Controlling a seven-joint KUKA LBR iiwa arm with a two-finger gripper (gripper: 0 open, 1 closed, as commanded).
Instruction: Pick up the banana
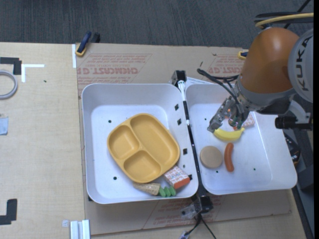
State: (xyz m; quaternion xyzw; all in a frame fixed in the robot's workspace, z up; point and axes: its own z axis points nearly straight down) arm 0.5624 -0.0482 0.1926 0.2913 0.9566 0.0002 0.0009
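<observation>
The yellow banana (229, 135) lies curved in the right bin (264, 176), towards its upper middle. My gripper (228, 124) hangs straight over it, reaching in from the right beneath the orange wrist band. Its tips come down to the banana's upper edge and hide part of the fruit. From this angle I cannot make out whether the banana rests on the bin floor or is raised a little off it.
A tan round bun (211, 157) and a red sausage (229, 157) lie just below the banana. A pale packet (248, 123) peeks out under the arm. The left bin (94, 133) holds a yellow divided plate (143, 147), a small carton (177, 177) and other toy food along its front wall.
</observation>
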